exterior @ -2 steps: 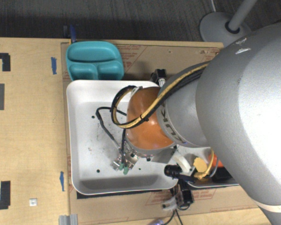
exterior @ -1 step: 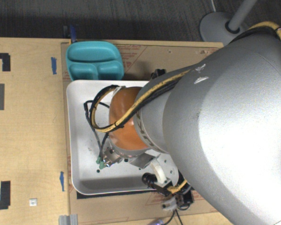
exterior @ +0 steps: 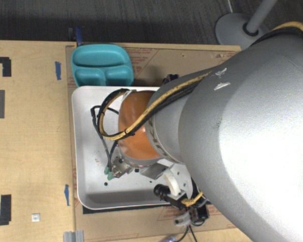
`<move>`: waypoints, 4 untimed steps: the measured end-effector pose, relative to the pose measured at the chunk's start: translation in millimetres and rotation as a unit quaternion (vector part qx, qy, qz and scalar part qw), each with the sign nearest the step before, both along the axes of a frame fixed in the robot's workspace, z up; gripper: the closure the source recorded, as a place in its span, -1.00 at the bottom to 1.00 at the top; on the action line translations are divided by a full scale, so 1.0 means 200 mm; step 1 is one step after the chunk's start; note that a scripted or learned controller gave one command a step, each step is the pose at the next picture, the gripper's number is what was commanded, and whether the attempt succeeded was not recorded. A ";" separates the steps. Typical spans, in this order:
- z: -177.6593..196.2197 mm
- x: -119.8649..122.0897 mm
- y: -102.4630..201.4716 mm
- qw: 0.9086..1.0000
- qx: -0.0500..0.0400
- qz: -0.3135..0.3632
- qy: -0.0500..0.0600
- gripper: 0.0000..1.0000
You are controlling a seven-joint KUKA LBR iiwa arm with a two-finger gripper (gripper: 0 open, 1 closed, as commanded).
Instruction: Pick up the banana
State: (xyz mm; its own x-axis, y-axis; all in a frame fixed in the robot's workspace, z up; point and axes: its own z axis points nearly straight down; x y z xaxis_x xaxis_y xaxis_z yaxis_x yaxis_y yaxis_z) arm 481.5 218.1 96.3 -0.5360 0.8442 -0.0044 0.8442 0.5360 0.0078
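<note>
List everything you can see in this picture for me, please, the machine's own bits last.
bin: one, white, middle of the view, under the arm.
tray: one, teal, with compartments, just beyond the bin's far edge.
bench: one, tan, left of the bin, with black marks and blue tape bits.
floor: dark grey, along the top.
stand: one, grey, round base with a pole, top right.
arm: one, grey, covering the right half and reaching over the bin.
band: one, orange, above the wrist.
cables: black and yellow, looped beside the band.
gripper: one, low over the bin floor; too hidden to read.
</note>
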 end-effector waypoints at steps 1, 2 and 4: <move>0.05 0.00 0.00 1.000 0.000 0.000 -0.001 1.00; 0.10 0.00 0.00 1.000 0.001 0.000 -0.002 1.00; 0.19 0.01 0.01 1.000 0.001 0.000 -0.004 1.00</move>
